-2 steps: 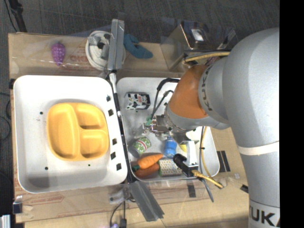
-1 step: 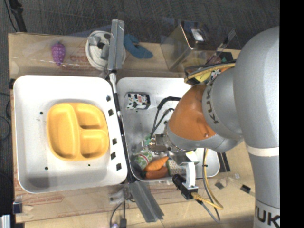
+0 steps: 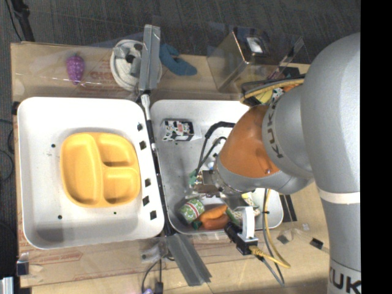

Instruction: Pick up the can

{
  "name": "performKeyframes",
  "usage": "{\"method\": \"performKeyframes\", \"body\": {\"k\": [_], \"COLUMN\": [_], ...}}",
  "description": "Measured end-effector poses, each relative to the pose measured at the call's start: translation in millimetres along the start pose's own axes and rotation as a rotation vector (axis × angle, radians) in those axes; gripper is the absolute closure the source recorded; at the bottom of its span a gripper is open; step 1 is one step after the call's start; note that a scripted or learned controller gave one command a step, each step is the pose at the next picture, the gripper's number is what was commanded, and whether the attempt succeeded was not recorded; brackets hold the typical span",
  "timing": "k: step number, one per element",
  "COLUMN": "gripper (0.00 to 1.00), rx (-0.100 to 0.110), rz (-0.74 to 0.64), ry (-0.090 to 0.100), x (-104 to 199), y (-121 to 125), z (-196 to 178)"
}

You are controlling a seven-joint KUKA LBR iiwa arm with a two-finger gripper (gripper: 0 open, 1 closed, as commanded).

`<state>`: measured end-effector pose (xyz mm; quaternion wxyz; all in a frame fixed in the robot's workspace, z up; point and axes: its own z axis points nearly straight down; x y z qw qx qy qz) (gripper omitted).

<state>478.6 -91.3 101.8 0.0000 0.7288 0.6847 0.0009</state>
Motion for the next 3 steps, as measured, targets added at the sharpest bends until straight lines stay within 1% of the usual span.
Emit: {"method": "performKeyframes", "body": {"k": [1,2,3], "gripper": [0.00,1.00,1.00], "rx": [0.001,0.002,0.004], "rz": [0.000,-0.006,0.087], "ry": [-0.001,-0.001,0.000], "x": [-0.2,0.0,75.2], "y": [-0.4,0.4,5.5], "z": [0.2,-9.1,-89.6]}}
